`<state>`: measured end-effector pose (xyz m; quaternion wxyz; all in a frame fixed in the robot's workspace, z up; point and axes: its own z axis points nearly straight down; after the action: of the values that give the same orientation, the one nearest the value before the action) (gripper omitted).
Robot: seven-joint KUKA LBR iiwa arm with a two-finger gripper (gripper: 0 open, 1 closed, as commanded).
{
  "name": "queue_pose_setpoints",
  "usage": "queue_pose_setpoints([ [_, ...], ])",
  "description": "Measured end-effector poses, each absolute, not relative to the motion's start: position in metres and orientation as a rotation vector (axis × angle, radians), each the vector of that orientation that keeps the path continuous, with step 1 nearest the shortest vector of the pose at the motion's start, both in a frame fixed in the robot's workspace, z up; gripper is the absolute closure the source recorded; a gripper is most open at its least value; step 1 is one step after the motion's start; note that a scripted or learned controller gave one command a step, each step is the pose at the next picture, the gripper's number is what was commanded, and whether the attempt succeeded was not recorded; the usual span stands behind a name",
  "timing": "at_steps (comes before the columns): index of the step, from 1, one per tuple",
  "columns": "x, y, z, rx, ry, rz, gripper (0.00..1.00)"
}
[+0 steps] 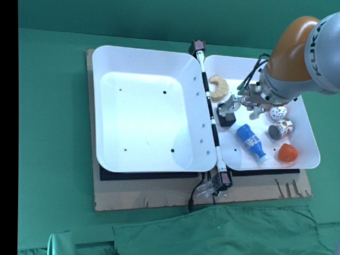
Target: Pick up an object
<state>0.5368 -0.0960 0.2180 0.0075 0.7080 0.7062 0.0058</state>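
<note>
Overhead view of the tabletop; task: pick up an object. My claw (pixel 254 108) hangs low over the right bin (pixel 239 68), close to that bin's middle, with the left bin (pixel 106 57) alongside across the dividing wall. From this angle I cannot tell whether the claw is released or clenched, and nothing is seen grasped in it. The blue bottle (pixel 251 141) lies on its side on the bin floor, just nearward of my claw and apart from it. Its long axis runs on a diagonal from far-left to near-right, with the narrow neck at the near-right end. A speckled egg (pixel 278 112) sits just right of my claw. A grey, white and orange ball (pixel 280 128) lies to its near-right, and an orange piece (pixel 287 153) lies further toward the near-right corner. A pale ring (pixel 218 87) rests far-left, beside the dividing wall. In my judgement the bottle is the likeliest target. The coming move would turn on shifting a little nearward and closing across that diagonal axis, not along it.
</note>
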Motion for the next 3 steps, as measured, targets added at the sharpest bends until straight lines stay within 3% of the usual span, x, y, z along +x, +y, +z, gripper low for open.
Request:
queue_pose_setpoints([
  [1, 0.539, -0.096, 0.215, 2.211, 2.202, 0.025, 0.0],
  [2, 0.541, -0.096, 0.227, 2.211, 2.196, 0.031, 1.0],
  [3, 0.549, -0.105, 0.279, 2.219, 2.212, 0.006, 1.0],
])
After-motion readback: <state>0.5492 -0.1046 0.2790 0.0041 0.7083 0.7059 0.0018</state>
